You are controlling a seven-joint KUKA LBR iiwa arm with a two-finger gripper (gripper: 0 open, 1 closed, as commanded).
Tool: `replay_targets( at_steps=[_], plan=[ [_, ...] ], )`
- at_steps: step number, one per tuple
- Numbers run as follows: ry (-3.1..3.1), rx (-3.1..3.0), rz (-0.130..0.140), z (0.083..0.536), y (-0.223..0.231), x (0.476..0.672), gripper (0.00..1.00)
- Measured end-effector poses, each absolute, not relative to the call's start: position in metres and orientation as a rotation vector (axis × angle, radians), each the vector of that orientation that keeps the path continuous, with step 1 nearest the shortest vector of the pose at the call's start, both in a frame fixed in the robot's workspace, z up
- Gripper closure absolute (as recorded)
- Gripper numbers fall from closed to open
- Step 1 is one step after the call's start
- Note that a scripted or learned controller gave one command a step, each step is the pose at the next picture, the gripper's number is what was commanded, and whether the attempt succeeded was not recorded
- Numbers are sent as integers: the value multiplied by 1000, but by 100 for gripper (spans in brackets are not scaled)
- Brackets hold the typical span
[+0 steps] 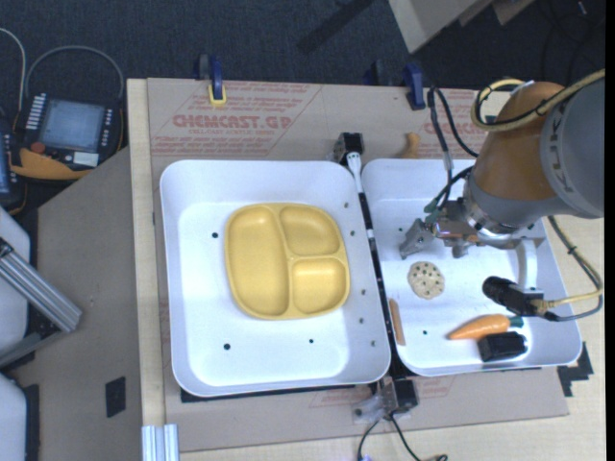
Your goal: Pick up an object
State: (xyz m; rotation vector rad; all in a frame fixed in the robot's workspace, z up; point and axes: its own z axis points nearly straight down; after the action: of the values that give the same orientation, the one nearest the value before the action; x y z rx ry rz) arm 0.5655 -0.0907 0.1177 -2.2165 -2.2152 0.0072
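The pincer (pixel 420 240) hangs low over the right bin (pixel 404 185), near that bin's left wall, its grey fingers (pixel 413 243) spread apart and pointing toward the divider between the bins. Nothing sits between them; the bin floor shows white in the gap.

Just below the pincer, apart from it, lies a round speckled cookie (pixel 426 279) flat on the bin floor. Further down and to the right rests an orange carrot (pixel 479 327), lying on its side with its tip pointing left. A black block (pixel 503 348) sits just beneath the carrot's thicker end, close to the bin's near rim.

Behind the pincer, to its right, rises the arm (pixel 577 152), grey with an orange band, and a black cable fitting hangs below it.

Across the divider, to the pincer's left, the left bin (pixel 187 286) holds a yellow compartment plate (pixel 286 258) with three sections, lying flat near its middle. Both bins stand on a brown-papered desk (pixel 240 113).
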Motion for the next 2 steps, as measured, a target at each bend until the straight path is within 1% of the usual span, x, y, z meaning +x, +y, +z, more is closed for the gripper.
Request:
replay_targets(
  at_steps=[1,2],
  plan=[
    [-2217,-2219,4,82,-90,565,0],
    [-2219,-2224,-1,95,-90,566,100]
  ],
)
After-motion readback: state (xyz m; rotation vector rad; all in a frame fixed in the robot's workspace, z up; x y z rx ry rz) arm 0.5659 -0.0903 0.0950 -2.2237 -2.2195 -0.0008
